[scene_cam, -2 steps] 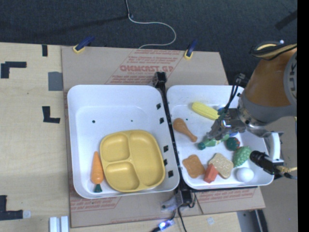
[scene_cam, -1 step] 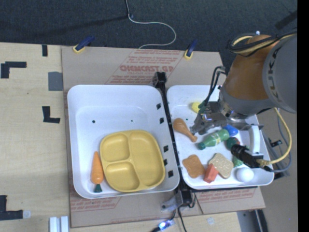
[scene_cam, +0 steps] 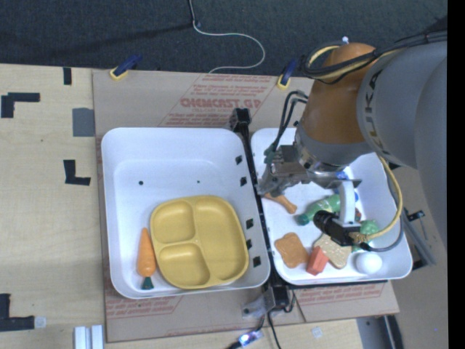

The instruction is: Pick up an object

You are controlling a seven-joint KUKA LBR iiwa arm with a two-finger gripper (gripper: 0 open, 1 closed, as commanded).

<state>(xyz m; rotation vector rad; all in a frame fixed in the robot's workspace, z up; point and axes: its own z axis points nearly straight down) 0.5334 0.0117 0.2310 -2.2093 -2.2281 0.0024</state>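
Starting at the near rim, the right bin [scene_cam: 341,278] is crowded along its front edge. A brown biscuit-shaped piece [scene_cam: 290,249], a red-orange wedge [scene_cam: 317,261] and a slice of toy bread [scene_cam: 337,254] lie packed together, with a white ball [scene_cam: 369,262] close to the near right corner. In the left bin [scene_cam: 174,162], a yellow divided plate [scene_cam: 218,224] takes up the near half, its right rim close to the wall between the bins. A toy carrot [scene_cam: 146,256] lies between the plate's left edge and the bin's left wall. The far half of that bin is open white floor.

Farther back in the right bin sit a green piece [scene_cam: 317,211] and a blue-and-white object [scene_cam: 350,195]. An orange-brown stick [scene_cam: 282,201] lies near that bin's left wall, just below the pincer [scene_cam: 278,180]. The pincer hangs close to the dividing walls, with little room on that side. Whether it is spread or pressed together cannot be told, nor whether it touches the stick.

Beyond, the arm's orange band [scene_cam: 338,100] rises over the right bin's far rim. A cardboard sheet [scene_cam: 211,100] under both bins reaches to the bench's [scene_cam: 43,195] far edge.
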